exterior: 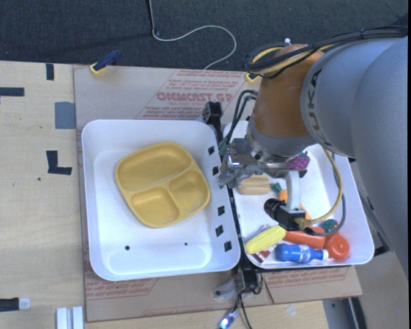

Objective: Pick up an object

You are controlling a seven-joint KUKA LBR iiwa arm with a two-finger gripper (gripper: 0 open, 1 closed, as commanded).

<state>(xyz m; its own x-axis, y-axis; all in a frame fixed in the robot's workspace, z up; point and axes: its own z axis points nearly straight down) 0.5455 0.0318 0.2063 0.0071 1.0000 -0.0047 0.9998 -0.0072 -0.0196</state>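
Brown cardboard (pixel 123 94) lay under two white bins, the left bin (pixel 96 184) at frame centre holding a yellow divided plate (pixel 163 182). Over the right bin (pixel 353 204), the gripper (pixel 241 173) hung just above a tan block (pixel 253 185); its state was impossible to tell. Toys including a corn cob (pixel 266 238) and blue bottle (pixel 294 253) crowded the lower right.

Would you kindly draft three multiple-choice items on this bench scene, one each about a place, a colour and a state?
1. Where does the divided plate lie?
A. left bin
B. right bin
C. on the cardboard

2. What colour is the plate?
A. blue
B. yellow
C. purple

3. How does the plate sit?
A. flat, hollows facing up
B. turned face down
C. propped on the bin wall

Answers:
1 A: it rests inside the left bin, apart from the toys in the right bin.
2 B: it is yellow all over.
3 A: its three compartments show from above.
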